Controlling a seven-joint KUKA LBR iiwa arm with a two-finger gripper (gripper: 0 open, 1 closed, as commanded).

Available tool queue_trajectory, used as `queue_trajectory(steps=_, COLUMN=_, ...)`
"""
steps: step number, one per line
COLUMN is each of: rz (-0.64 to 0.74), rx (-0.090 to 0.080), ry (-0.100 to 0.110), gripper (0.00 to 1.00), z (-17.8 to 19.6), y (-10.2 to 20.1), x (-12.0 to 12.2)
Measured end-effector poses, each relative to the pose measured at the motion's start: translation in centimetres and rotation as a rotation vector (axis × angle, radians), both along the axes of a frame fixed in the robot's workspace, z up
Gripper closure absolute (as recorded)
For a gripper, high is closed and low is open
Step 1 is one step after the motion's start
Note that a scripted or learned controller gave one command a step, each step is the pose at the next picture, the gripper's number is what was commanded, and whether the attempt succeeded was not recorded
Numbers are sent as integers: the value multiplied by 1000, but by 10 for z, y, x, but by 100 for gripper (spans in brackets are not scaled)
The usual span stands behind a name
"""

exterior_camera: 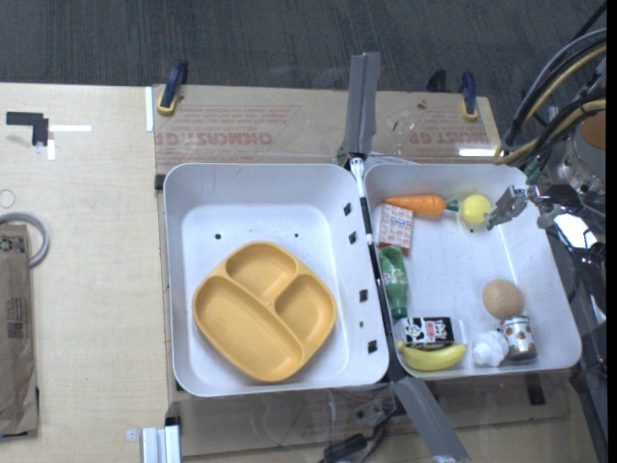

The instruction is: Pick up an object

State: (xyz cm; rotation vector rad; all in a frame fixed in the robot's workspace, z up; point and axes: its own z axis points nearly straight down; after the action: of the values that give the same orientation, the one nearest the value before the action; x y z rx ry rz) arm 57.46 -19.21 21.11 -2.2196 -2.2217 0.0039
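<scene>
Gripper sits over the far right part of the right bin, tips just beside the lemon — can't tell if the fingers are wide or narrow, nothing visibly between them. Carrot lies just left of the lemon. Near side of that bin: banana, small can, brown ball. Left bin holds a yellow divided plate — well apart from the gripper.

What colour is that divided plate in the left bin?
Yellow-orange: the divided plate, seen in the camera view.
</scene>
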Motion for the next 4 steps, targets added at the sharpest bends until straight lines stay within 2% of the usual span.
queue_trajectory(steps=1, rz=112, rx=0, ry=-2, gripper=0, z=-114, y=-17, x=54)
queue_trajectory(steps=2, rz=-104, rx=1, ry=-1, gripper=0, z=-120, y=4, x=31)
queue_trajectory(steps=3, rz=222, rx=0, ry=-2, gripper=0, z=-79, y=13, x=-40)
queue_trajectory(steps=4, rz=329, rx=5, ry=0, gripper=0, z=-120, y=-26, x=-86)
